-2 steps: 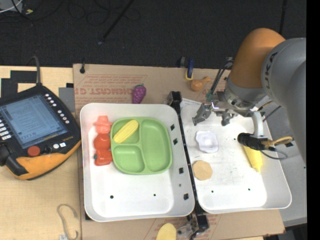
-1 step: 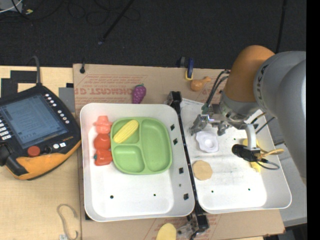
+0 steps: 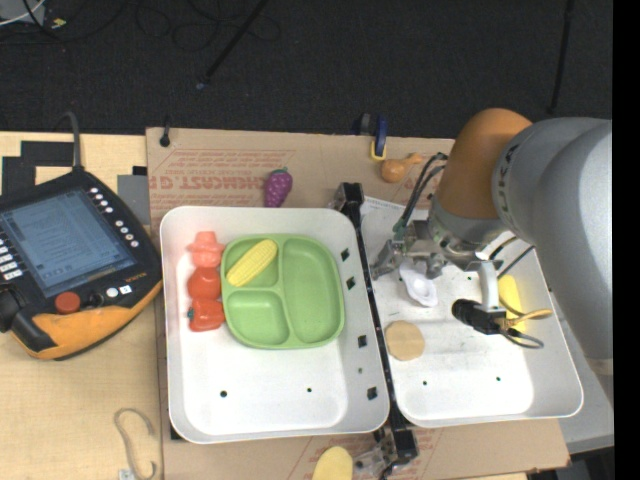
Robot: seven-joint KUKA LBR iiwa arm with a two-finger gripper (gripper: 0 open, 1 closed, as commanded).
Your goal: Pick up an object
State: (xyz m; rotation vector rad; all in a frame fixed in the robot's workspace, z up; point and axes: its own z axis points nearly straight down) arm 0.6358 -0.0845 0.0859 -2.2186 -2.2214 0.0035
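My gripper (image 3: 413, 268) is low in the right bin (image 3: 540, 398), near its back left part. A small white object (image 3: 421, 291) lies on the bin floor just below and in front of it, partly covered by the gripper. A round tan disc (image 3: 405, 340) lies a little nearer the front, apart from the gripper. A yellow object (image 3: 510, 293) sits to the right, half hidden by the wrist. Nothing can be seen held.
The left bin (image 3: 260, 398) holds a green divided plate (image 3: 310, 308) with a corn cob (image 3: 250, 261) on it and a red and pink toy (image 3: 205, 283) beside it. Purple grapes (image 3: 278, 185) and an orange object (image 3: 395, 168) lie behind the bins. A teach pendant (image 3: 70, 258) sits at left.
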